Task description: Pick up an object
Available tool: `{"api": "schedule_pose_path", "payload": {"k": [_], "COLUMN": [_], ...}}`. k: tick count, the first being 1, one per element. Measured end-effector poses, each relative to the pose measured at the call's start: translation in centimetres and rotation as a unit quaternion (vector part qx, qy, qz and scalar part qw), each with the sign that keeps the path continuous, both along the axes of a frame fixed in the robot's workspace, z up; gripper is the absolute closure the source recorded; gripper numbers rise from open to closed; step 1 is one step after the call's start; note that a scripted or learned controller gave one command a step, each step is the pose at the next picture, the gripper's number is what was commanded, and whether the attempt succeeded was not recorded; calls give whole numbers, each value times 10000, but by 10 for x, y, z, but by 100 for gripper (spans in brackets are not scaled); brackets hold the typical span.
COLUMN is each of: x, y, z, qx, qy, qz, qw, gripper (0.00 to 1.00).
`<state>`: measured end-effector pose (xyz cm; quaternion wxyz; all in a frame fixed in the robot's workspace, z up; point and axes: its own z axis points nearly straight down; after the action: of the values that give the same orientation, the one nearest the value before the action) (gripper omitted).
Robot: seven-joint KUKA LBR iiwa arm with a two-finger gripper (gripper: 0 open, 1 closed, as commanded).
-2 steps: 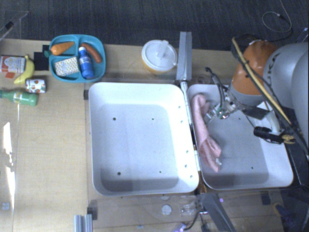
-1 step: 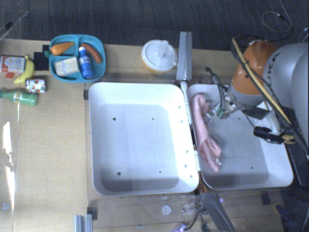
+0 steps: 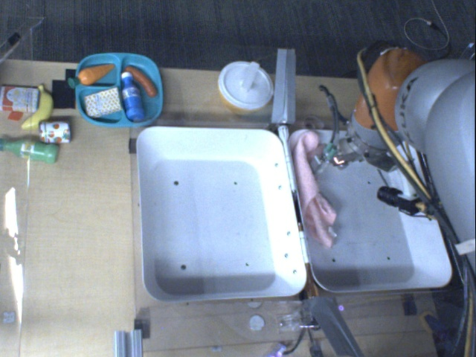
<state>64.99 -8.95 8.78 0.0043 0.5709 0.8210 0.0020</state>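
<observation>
A pink cloth lies in a long crumpled strip along the left wall of the right bin, reaching from the bin's top left corner down to its middle. My gripper hangs at the top of that bin, right beside the cloth's upper end and close to touching it. The grey arm with its orange band comes in from the upper right and covers the bin's right side.
The left bin sits beside the right one. Behind it stand a white lidded cup and a blue divided tray of toy food. A banana, a can and a green bottle lie at far left.
</observation>
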Motion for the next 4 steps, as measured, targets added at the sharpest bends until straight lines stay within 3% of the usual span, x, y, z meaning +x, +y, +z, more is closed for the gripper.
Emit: {"api": "schedule_pose_path", "payload": {"k": [1, 2, 3, 4], "x": [-33, 1, 2, -70], "y": [-67, -34, 0, -1], "z": [68, 5, 1, 2], "qx": [-3, -11, -21, -19], "qy": [30, 20, -18, -31], "qz": [1140, 1365, 1408, 1306], "qw": [9935, 9906, 9900, 9914], "gripper": [0, 0, 0, 0]}}
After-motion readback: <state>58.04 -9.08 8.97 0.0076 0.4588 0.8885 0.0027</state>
